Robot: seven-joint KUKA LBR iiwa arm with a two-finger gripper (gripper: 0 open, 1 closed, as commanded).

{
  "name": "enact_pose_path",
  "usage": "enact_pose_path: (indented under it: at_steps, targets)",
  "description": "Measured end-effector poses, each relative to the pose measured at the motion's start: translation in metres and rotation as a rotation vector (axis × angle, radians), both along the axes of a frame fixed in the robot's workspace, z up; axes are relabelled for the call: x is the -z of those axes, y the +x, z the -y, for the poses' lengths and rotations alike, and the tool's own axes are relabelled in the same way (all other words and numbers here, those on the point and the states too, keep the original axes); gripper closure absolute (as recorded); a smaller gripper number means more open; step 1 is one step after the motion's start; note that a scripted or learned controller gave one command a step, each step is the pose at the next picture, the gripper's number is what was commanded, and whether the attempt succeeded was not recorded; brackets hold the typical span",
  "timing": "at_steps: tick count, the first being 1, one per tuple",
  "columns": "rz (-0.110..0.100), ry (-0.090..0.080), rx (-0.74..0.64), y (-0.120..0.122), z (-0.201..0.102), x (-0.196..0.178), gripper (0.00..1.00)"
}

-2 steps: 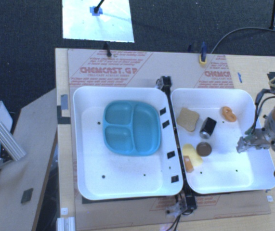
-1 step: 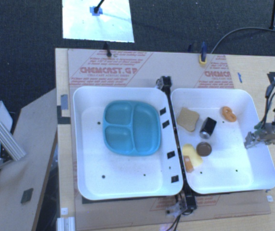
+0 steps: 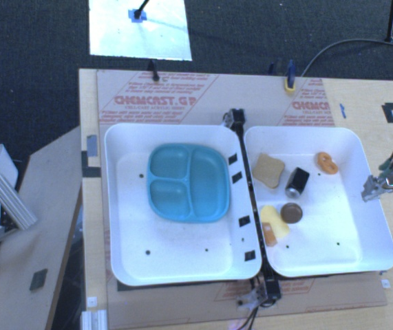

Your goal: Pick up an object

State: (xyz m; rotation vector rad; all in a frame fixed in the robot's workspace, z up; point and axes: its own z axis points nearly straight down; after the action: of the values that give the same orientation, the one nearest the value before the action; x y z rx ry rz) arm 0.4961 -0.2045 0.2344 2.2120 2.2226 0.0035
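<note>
The right bin [image 3: 361, 253] holds several small objects. A tan square slab [image 3: 269, 170] lies near its left wall, with a black cylinder [image 3: 296, 181] on its side just to the right. An orange ring [image 3: 327, 162] sits toward the back. A brown round piece [image 3: 292, 213] rests beside a yellow piece [image 3: 272, 220], which has a small orange bit [image 3: 270, 235] at its front. My gripper [image 3: 380, 185] hangs over the right rim of this bin, apart from all the objects and well to the right of the black cylinder. Nothing shows in its grasp.
The left bin [image 3: 134, 253] holds a blue divided plate [image 3: 187, 182] in its middle. A black divider strip [image 3: 246, 198] runs between the two bins. Cables cross the bench at the back right, and bare white floor lies in the front right of the right bin.
</note>
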Motion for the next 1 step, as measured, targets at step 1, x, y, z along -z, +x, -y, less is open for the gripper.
enact_pose_path:
  at_steps: [1]
  targets:
    - [-0.001,0.003,-0.006,0.0138,-0.0494,-0.0061,1.00]
